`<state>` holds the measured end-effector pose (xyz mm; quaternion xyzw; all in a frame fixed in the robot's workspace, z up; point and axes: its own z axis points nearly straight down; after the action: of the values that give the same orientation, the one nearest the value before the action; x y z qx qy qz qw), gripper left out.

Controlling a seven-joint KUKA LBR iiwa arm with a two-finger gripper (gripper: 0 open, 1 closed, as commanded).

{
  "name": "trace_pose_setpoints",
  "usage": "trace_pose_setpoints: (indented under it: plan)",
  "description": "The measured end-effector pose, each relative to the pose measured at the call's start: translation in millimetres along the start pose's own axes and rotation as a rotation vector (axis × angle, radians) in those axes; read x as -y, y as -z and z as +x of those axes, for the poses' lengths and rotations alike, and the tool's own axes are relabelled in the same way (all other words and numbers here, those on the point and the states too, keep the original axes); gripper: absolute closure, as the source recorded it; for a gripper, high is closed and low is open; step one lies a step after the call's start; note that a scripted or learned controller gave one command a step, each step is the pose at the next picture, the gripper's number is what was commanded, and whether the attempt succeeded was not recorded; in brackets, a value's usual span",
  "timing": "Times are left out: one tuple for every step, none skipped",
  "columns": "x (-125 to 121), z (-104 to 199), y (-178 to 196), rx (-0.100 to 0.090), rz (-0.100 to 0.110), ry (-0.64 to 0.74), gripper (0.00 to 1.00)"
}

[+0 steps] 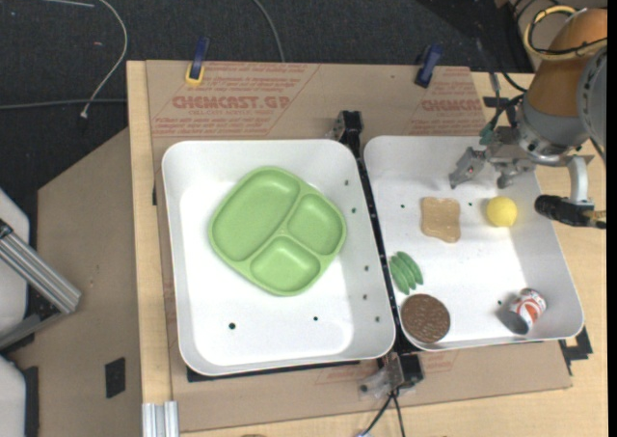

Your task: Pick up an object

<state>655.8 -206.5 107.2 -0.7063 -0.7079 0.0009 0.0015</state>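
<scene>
Leftmost, a green divided plate (pixel 278 230) is seen lying alone in the left bin (pixel 193 329), well apart from the arm and unlikely to be the thing aimed at. Across the divider, the right bin (pixel 549 261) is found to hold the pickable things: a green leafy piece (pixel 406 271) and a round brown disc (pixel 425 317) near its left and front edges, a tan toast-shaped slice (pixel 441 219) toward the middle, a yellow ball (pixel 500 211) to the slice's right, and a small red-and-white object (pixel 525 307) near the front right corner.

The gripper (pixel 493 167) is seen over the back part of the right bin, its two fingers spread apart, with nothing between them. No object is touched by it.

The relation that matters is judged to be this: the toast slice lies just frontward and slightly left of the claw, while the yellow ball lies just frontward and slightly right; both are near, and the claw sits between their lines. The slice's longer side is seen to run roughly front to back. The disc, the leafy piece and the red-and-white object are set farther toward the front. A short forward shift and descent would probably be called for by either near object.
</scene>
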Motion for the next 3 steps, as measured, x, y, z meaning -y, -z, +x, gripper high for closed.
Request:
trace_pose_setpoints:
  plan:
    - [-1.3, 0.0, 14.8, 0.002, -0.006, 0.0, 1.0]
    - [-1.9, -2.7, 80.4, 0.003, -0.011, -0.001, 1.0]
    - [0.6, -3.0, 146.1, 0.004, -0.013, -0.001, 1.0]
